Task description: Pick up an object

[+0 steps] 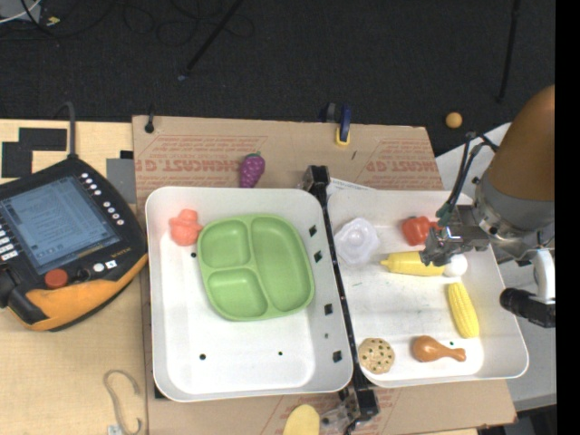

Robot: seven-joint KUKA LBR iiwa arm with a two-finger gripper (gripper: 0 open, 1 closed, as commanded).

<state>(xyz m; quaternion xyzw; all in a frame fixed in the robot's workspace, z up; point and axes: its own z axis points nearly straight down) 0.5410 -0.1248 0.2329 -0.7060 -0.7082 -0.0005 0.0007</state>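
Camera view, claw (444, 246): low over right bin (507, 356), near its right edge; grip impossible to tell.
Banana (410, 263): just beside claw.
Corn (462, 308): near right edge.

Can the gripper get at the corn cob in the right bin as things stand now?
Probably yes. The corn cob lies bare in the right bin, apart from its neighbours, just below the gripper, with nothing lying over it.

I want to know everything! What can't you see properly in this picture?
- Gripper: too small and dark in the camera view to tell its grasp.
- Yellow toy: cut off by the bottom edge.
- Red toy: partly behind the gripper.
- Tablet screen: text too small.
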